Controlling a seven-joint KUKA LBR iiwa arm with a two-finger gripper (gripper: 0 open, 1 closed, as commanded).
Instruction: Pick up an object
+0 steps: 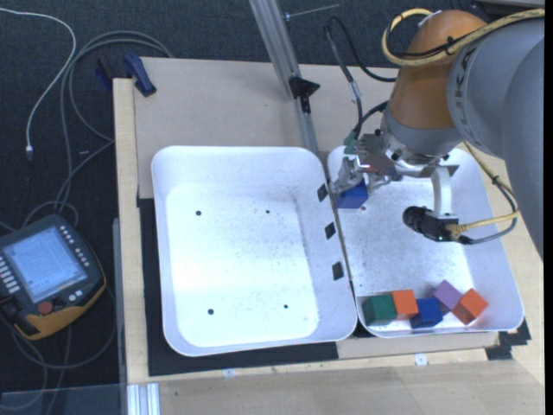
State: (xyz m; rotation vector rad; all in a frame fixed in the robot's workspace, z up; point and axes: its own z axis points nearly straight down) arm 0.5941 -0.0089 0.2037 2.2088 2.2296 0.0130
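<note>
The end effector [351, 182] pinches a blue block [352, 198] over the right bin [497, 258], at its ten o'clock corner. Five more blocks (green [378, 309], orange [404, 302], blue, purple, orange) lie along the six o'clock wall.

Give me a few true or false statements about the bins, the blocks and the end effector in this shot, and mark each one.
1. The end effector has a blue block between its fingers. True.
2. The held blue block is over the left bin. False: it is at the left edge of the right bin, beside the divider.
3. A green block lies along the near wall of the right bin. True.
4. The purple block sits in the left bin. False: it is in the right bin, among the blocks at the near wall.
5. Two orange blocks, one beside the green block and one further right, lie in the right bin. True.
</note>
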